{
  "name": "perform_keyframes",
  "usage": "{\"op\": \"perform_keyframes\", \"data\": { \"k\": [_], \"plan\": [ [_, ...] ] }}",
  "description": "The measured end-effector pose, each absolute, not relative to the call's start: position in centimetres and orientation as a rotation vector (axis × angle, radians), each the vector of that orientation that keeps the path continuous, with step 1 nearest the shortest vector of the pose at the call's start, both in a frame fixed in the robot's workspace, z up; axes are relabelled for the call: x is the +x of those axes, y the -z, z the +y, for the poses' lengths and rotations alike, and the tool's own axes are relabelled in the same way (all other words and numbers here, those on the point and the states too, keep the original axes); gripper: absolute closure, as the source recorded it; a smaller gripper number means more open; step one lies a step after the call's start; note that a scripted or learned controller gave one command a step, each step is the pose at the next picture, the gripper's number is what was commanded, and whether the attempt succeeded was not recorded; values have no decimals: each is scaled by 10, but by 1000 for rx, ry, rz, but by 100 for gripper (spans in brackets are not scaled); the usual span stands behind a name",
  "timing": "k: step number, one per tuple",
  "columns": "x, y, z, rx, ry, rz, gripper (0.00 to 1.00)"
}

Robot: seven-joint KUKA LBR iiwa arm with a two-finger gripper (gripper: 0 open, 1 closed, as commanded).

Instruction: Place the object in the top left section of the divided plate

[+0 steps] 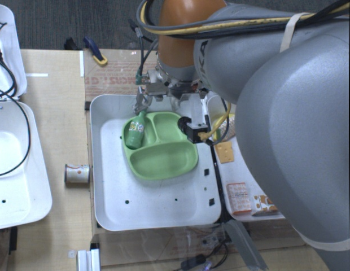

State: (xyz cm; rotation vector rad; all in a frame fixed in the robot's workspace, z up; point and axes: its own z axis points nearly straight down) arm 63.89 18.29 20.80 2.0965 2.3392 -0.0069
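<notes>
Bottle (134,131): green, lying in plate's (163,162) top left section.
End effector (144,101): just above bottle; grip cannot be told.

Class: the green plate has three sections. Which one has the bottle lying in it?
The top left section: the green bottle lies there, while the top right section and large lower section hold nothing.

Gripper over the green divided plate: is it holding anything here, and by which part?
Cannot be told. The gripper sits at the neck end of the small green plastic bottle, which lies in the green divided plate's top left section.
</notes>
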Motion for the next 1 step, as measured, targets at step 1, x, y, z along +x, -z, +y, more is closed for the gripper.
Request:
{"op": "perform_keyframes", "data": {
  "k": [1],
  "plan": [
    [576,-208,210,1971,3,2447,0]
  ]
}}
